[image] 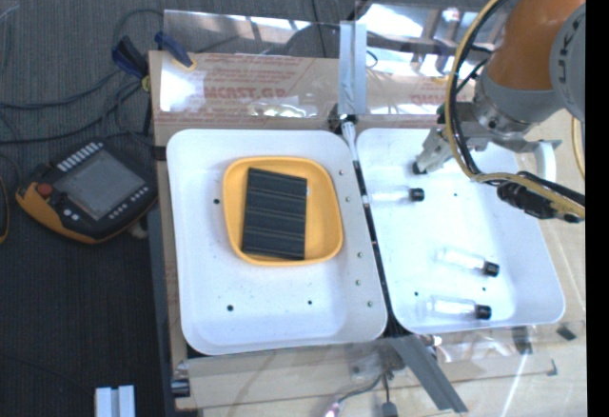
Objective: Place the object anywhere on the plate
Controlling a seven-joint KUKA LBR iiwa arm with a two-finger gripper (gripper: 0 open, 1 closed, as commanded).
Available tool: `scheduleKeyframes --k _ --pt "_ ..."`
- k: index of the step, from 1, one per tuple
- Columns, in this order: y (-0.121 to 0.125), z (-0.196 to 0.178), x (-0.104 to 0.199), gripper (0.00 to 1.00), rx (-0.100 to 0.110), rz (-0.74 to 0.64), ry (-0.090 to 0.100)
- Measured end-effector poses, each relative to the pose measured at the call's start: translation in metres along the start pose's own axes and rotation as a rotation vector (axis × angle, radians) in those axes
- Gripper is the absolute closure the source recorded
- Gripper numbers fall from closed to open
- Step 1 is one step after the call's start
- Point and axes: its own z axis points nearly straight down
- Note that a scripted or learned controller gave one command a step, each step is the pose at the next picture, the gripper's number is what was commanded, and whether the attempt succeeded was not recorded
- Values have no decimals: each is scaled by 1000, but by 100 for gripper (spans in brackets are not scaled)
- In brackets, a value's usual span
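The flat, stiff, ridged black rectangular block, best pinched across its long edges, lies on the yellow square plate; whether the jaws are spread I cannot tell.

Bright, even light from overhead, with glare at the back.

The two white bins look almost washed out and cast faint, soft shadows. The shiny plastic sheet behind them throws hard white glare. The dark floor stays dim. Everything looks slightly soft and grainy, the arm blurriest.
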Motion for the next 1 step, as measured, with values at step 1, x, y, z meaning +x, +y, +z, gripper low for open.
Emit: scheduleKeyframes --k 1 --pt "0 0 0 0 0 0 0"
